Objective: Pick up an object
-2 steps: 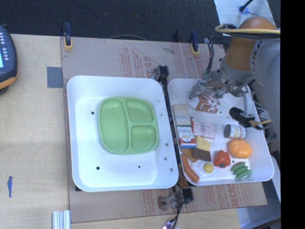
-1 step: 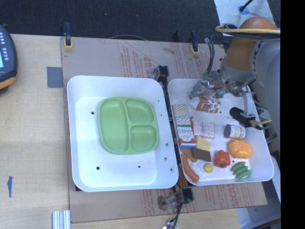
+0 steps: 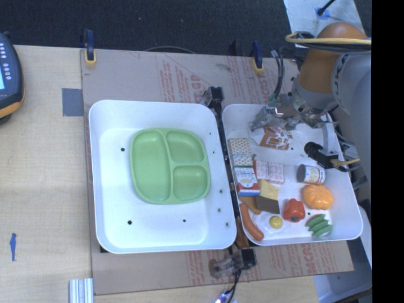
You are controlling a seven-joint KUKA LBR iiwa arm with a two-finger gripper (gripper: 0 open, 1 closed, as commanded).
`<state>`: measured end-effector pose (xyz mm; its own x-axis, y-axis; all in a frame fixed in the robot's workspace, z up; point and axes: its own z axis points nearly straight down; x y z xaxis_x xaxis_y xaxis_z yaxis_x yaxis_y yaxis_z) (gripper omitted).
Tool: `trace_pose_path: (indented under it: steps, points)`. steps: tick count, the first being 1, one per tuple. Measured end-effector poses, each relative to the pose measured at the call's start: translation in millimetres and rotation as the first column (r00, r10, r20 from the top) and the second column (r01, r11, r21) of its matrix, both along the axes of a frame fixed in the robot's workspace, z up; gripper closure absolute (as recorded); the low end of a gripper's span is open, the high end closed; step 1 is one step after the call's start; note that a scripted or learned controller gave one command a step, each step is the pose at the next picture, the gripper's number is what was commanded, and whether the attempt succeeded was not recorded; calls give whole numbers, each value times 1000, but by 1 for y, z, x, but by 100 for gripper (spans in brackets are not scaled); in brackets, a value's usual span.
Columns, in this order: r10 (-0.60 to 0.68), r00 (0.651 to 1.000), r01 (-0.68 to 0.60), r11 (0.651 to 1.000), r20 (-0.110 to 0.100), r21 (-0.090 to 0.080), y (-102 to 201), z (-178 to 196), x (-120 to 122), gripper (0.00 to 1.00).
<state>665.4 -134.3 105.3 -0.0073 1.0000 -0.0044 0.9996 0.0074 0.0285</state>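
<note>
My gripper [image 3: 273, 120] hangs over the far end of the right bin [image 3: 351, 232], with its metal fingers [image 3: 255, 124] spread open. Just below it a brown-and-white snack packet [image 3: 276, 139] lies on the bin floor, not held. Further toward the front lie a small jar with a dark lid [image 3: 311, 173], an orange fruit [image 3: 317, 196], a red pepper [image 3: 293, 210], a green pod [image 3: 319, 225], a yellow ball [image 3: 275, 221] and a sausage [image 3: 250, 223]. Checkered packets [image 3: 240, 151], a pink card [image 3: 270, 171] and a yellow block [image 3: 269, 189] lie along the bin's left side.
The left bin [image 3: 107, 232] holds a green divided plate [image 3: 170, 166]. A black clip [image 3: 215, 95] sits where the two bins meet at the back. The grey arm with its orange band [image 3: 328, 49] comes in from the upper right. A handheld device [image 3: 7, 74] lies at the bench's far left.
</note>
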Motion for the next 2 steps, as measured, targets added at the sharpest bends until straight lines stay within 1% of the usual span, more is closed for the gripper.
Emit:
trace_pose_path:
  steps: [1,2]
  points:
    - [-1,1000,1,1000,-2,-4,2,0,-1,0]
    - [-1,1000,1,1000,0,-2,1,0,0,0]
